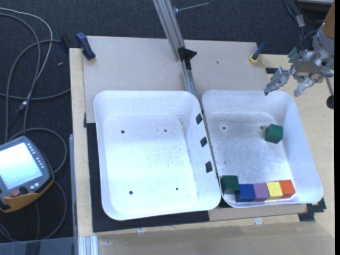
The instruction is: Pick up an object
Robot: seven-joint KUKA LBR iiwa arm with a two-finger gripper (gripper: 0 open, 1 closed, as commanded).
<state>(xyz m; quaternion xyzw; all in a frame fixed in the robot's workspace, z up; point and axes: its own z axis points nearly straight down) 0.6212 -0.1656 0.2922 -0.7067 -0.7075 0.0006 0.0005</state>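
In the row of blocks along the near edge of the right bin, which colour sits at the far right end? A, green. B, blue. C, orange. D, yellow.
C: the orange block ends the row at the right, next to the yellow block, against the right bin's near wall.

The arm (330, 31) above the end effector (287, 86) is cut off by the right edge.

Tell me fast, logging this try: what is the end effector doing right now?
End effector: open, holding nothing, above the far right corner of the right bin.
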